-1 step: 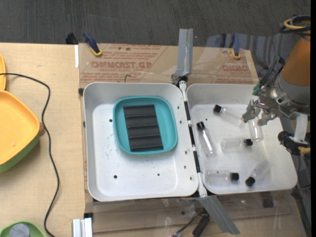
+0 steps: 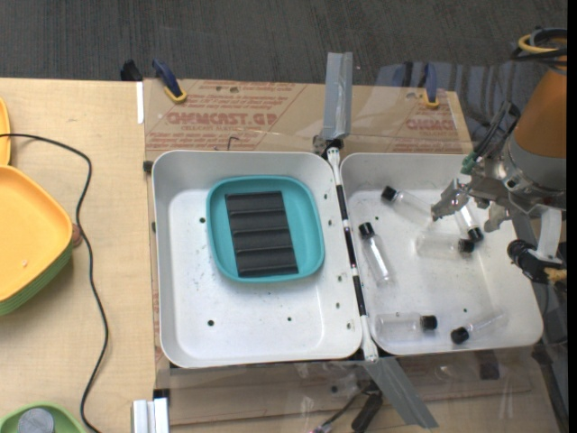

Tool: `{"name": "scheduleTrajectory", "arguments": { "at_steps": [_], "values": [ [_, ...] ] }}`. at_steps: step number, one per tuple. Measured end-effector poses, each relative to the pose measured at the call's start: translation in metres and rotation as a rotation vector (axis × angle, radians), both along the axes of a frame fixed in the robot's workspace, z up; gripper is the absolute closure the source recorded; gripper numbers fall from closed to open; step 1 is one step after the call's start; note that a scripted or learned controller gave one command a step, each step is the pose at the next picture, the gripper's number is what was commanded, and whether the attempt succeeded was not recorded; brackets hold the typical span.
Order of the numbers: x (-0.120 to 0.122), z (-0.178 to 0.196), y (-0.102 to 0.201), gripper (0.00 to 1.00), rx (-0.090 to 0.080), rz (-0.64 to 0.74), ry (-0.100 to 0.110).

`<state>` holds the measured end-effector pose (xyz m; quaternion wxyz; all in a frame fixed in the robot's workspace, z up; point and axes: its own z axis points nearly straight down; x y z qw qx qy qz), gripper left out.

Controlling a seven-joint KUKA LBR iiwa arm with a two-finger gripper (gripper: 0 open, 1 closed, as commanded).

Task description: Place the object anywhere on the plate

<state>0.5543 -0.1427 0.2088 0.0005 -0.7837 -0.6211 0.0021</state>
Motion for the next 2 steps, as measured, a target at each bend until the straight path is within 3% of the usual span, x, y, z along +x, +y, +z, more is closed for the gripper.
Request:
{"name": "scheduleTrajectory", "arguments": {
  "at_steps": [1, 2],
  "values": [
    [0.020, 0.008, -0.044, 0.00, 0.000, -0.037, -0.001],
    [0.017, 0.125, -0.071, 0.00, 0.000, 0.033, -0.002]
  ]
}}
